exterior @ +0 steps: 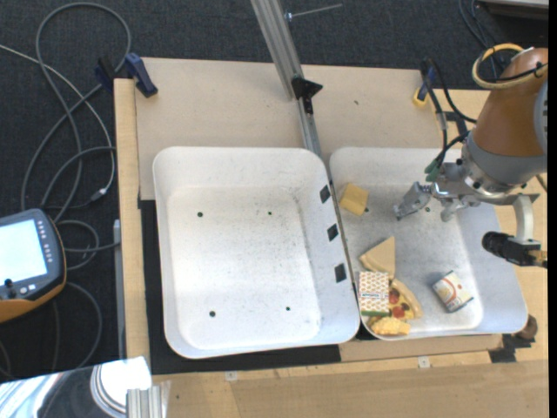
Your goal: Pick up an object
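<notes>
Dark carpet surrounds my bench. At frame right, the right bin holds a yellow block near its upper left, a tan wedge, a patterned carton, a food plate and a small can. My gripper hovers spread wide, gripping nothing. The left bin sits alongside.

a robot lab. a bench holds two bins. cables and a control pendant lie on dark carpet.
</notes>
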